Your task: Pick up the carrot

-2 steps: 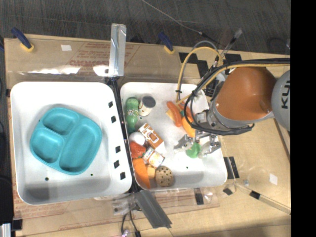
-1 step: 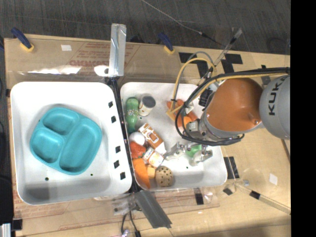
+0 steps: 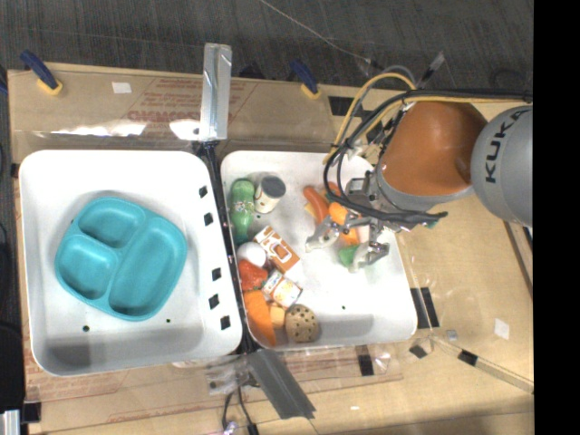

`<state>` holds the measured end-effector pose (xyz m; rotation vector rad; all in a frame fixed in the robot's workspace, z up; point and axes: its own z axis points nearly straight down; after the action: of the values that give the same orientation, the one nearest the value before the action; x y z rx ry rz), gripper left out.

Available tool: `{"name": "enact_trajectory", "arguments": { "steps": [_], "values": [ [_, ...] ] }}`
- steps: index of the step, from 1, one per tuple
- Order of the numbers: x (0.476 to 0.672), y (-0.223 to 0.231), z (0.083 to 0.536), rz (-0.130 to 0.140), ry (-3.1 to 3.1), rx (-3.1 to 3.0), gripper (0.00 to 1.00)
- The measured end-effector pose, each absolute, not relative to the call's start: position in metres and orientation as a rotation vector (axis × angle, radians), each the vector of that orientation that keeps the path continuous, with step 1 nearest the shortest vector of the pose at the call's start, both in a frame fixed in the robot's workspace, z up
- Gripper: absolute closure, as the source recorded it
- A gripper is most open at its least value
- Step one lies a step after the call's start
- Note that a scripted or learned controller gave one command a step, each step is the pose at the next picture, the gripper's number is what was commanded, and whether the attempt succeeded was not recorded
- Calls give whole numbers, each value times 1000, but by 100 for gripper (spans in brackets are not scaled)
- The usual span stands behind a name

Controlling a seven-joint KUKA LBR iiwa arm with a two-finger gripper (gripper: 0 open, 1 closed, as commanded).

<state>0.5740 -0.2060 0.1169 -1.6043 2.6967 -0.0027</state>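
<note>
So the arm [image 3: 444, 152] is reaching over the right bin [image 3: 390, 320], with the gripper [image 3: 346, 240] down near that bin's right edge, about halfway along it. Fingers are spread open, one silver tip on each side, and between them sits an orange and green chunk that looks like the leafy end of the carrot [image 3: 319, 203]. Can't honestly say they're pinching it though, looks more like they're straddling it. The carrot's orange body pokes out toward the bin's far edge, just left of the wrist. Along the right bin's left wall there's a pile: green veggie [image 3: 242, 194], a small can [image 3: 270, 188], a little orange carton [image 3: 279, 250], and a cookie [image 3: 302, 324] down in the near-left corner. The left bin [image 3: 36, 243] has a teal divided plate [image 3: 122, 256] sitting pretty much in its middle.
</note>
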Motion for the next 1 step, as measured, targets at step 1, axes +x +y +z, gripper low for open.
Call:
{"name": "enact_trajectory", "arguments": {
  "steps": [1],
  "values": [
    [577, -209, 92, 4, 2674, -1649, 0]
  ]
}}
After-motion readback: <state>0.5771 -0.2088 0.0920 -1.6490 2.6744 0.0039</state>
